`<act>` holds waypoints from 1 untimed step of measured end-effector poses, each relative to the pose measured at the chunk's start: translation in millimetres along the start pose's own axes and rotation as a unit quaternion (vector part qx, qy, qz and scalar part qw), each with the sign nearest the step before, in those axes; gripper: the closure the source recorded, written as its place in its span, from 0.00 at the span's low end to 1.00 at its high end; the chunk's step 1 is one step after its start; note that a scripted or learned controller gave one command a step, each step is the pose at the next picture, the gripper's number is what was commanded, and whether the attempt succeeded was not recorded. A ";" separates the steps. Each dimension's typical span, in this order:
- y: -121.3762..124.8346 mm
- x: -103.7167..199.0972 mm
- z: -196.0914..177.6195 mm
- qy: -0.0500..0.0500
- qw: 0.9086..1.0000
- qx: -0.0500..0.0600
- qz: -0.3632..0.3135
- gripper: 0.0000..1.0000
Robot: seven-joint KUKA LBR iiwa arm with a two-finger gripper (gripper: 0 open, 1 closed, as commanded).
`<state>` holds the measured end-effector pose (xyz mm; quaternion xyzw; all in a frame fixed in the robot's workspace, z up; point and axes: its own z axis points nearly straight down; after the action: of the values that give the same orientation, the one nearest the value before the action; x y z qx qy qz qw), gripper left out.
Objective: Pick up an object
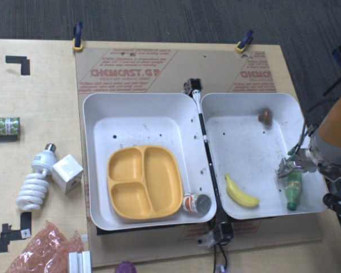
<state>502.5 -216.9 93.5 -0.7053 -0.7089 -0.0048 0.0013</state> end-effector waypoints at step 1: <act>59.1 51.1 1.7 -0.005 1.000 0.002 0.002 1.00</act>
<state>561.3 -165.5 92.5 -0.7068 -0.7075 0.0000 -0.0006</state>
